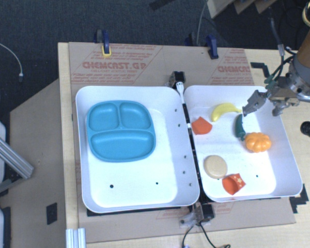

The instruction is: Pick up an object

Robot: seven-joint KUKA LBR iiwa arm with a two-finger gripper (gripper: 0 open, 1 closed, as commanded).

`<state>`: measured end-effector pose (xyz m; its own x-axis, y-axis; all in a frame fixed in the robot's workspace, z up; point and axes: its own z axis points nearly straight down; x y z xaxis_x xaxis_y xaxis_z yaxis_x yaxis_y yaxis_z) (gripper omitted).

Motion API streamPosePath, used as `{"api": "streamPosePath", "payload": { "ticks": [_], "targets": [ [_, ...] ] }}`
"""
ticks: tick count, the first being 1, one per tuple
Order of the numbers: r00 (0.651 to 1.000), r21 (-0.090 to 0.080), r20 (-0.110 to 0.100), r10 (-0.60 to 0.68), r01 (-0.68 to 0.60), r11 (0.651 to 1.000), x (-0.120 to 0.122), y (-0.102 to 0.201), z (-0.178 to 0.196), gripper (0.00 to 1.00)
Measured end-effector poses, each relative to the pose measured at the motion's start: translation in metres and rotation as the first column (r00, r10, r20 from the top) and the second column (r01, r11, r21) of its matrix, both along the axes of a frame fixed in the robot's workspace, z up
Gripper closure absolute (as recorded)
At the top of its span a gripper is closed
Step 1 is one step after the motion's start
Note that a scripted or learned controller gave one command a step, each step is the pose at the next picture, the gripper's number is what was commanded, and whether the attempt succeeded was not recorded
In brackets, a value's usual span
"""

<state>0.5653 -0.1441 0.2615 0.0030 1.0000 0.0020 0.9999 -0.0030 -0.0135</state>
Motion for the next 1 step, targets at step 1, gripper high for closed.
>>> {"api": "streamPosePath", "payload": {
  "ticks": [1],
  "targets": [
    [1.000,-0.002,0.013,0.003,-0.003,1.000,0.0022,0.0005,0.0073,0.00]
  ]
}}
